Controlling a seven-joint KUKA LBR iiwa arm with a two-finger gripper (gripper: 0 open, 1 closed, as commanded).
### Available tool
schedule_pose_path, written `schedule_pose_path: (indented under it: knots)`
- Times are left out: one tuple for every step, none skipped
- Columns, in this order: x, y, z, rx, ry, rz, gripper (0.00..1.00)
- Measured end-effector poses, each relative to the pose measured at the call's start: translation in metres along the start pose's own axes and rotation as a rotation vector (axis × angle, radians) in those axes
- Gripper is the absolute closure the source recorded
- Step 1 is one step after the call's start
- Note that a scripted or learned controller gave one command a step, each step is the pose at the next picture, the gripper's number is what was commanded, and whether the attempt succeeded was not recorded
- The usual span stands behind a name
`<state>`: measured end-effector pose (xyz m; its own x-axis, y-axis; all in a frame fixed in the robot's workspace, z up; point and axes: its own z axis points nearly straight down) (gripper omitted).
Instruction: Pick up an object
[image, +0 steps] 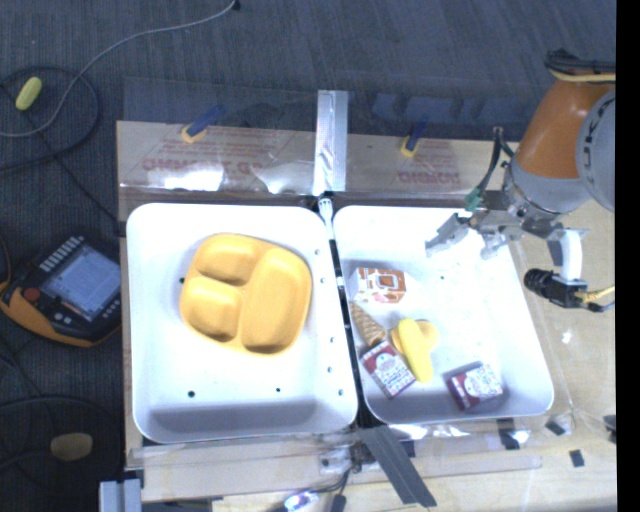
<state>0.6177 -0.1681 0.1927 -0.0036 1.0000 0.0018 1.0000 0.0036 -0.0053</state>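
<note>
A: What is the biggest thing on the surface (140, 150)?

B: The two white bins, side by side. The left bin (160, 400) holds one yellow divided tray (246, 291), turned upside down as it seems, a little toward the far side of the middle. The right bin (480, 300) holds the small objects.

A: And the arm?

B: The arm (560, 120), grey with an orange band, comes in from the right and stands above the far right corner of the right bin. Its gripper (468, 235) hangs over that corner. The two fingers are spread apart and nothing is between them, so it is released.

A: Which objects lie in the right bin?

B: Near the wall between the bins lies an orange and white packet (381, 284). Just in front of it is an ice cream cone (366, 324), tilted, and beside the cone a yellow toy (417, 345). A dark red packet (389, 370) touches the yellow toy on its left side. Another dark red packet (474, 385) lies apart, near the front right corner.

A: Is the gripper close to any of them?

B: No, all of them are well apart from it, toward the front and left part of the bin.
</note>
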Motion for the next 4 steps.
schedule_pose_path:
  knots:
    - [0.041, 0.004, 0.071, -0.027, -0.01, -0.163, 0.0]
    - [0.051, -0.008, 0.079, -0.053, -0.017, -0.136, 0.0]
    - [0.058, -0.02, 0.081, -0.074, -0.021, -0.095, 0.0]
    - [0.059, -0.045, 0.082, -0.077, -0.018, -0.035, 0.0]
